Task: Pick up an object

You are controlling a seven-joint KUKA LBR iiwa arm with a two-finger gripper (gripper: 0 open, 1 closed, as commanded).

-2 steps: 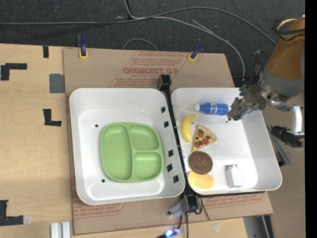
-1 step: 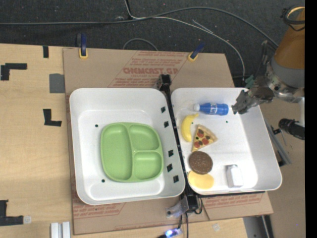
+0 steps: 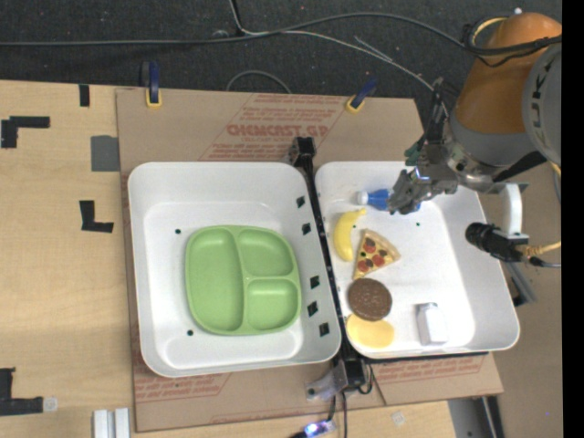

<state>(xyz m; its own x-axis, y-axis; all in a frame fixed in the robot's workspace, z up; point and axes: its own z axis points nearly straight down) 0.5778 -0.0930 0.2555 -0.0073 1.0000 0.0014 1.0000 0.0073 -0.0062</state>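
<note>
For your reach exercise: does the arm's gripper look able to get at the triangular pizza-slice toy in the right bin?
Probably yes. The gripper hovers in the right white bin, and the triangular pizza-slice toy lies uncovered beside the yellow banana, with open space above.

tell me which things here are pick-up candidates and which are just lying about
Job: gripper; in the right bin: banana, pizza slice, brown cookie, yellow disc, white block, blue-white item.

Lying about: green tray in the left bin, clamps, cables.
</note>
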